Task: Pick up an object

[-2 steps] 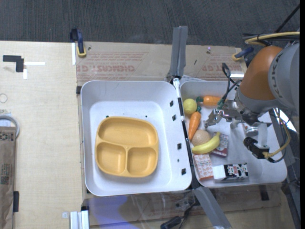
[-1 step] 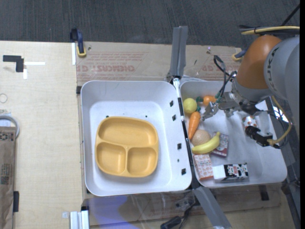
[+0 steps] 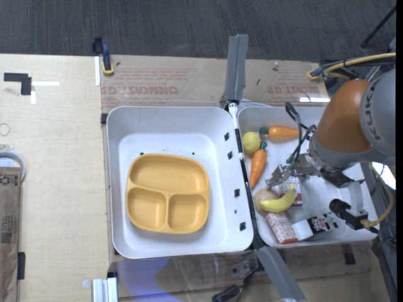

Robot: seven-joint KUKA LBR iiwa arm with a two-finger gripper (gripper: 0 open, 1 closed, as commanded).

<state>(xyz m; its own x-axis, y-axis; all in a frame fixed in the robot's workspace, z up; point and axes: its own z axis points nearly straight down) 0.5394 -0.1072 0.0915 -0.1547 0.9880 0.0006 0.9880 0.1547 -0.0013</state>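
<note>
The right bin [image 3: 271, 239] holds several toy foods: a yellow banana [image 3: 279, 201], two orange carrots [image 3: 257, 166] [image 3: 283, 131], a yellow-green lemon [image 3: 251, 142], a red-and-white packet [image 3: 281, 228] and a dark packet [image 3: 322, 224]. My gripper [image 3: 285, 176] hangs low over the middle of this bin, just above the banana, beside the upright carrot. Its metal tip sits among the items, and I see nothing between its parts.
A yellow divided plate [image 3: 167, 192] lies in the left bin [image 3: 119, 168]. The grey arm with its orange band [image 3: 345, 121] covers the right bin's far right side. A grey post [image 3: 237, 68] stands behind the rim between the bins. Cables [image 3: 343, 68] run at top right.
</note>
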